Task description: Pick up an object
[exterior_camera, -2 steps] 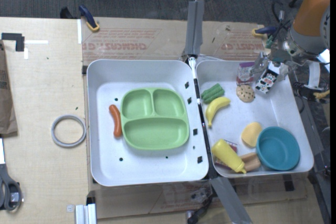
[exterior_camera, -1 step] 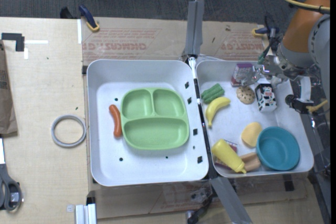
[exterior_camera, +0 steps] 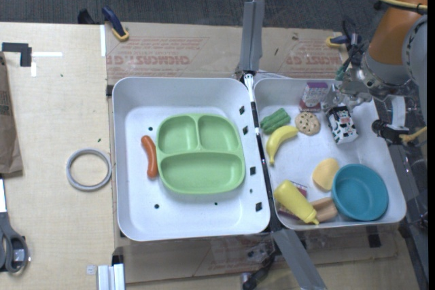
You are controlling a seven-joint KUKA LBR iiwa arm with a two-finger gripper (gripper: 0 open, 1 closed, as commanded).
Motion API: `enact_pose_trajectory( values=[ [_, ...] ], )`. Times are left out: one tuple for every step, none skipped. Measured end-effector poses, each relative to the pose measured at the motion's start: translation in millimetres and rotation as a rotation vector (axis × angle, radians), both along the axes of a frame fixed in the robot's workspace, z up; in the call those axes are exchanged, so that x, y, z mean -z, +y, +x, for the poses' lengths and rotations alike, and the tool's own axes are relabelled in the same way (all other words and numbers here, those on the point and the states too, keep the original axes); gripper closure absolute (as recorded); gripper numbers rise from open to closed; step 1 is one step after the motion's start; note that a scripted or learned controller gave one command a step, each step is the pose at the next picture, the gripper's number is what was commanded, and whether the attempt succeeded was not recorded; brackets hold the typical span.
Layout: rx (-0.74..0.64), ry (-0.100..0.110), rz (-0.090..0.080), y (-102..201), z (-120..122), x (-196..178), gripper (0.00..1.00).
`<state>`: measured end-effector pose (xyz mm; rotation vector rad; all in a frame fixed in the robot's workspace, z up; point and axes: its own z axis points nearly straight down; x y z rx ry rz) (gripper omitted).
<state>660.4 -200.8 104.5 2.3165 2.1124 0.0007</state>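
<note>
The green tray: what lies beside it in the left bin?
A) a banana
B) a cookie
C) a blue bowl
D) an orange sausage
D: the orange sausage lies just left of the green tray in the left bin.

The claw [exterior_camera: 344, 100] sits over the far right part of the right bin [exterior_camera: 394, 166]. Directly below it stands the carton [exterior_camera: 342, 125]. Just left of the claw lies the small packet [exterior_camera: 315, 94], with the cookie [exterior_camera: 307, 122] nearer the camera. Further left lie the pepper [exterior_camera: 274, 120] and banana [exterior_camera: 279, 141]. Toward the camera rest the bowl [exterior_camera: 359, 191], the round piece [exterior_camera: 325, 174] and the squeeze bottle [exterior_camera: 296, 200]. Well to the left, the left bin [exterior_camera: 129, 166] holds the divided plate [exterior_camera: 200, 153] and the sausage [exterior_camera: 149, 156].
</note>
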Motion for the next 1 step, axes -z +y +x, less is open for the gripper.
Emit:
enact_pose_trajectory(
  values=[
    [-0.064, 0.004, 0.003, 54.0, -1.0, -84.3, 1.00]
  ],
)
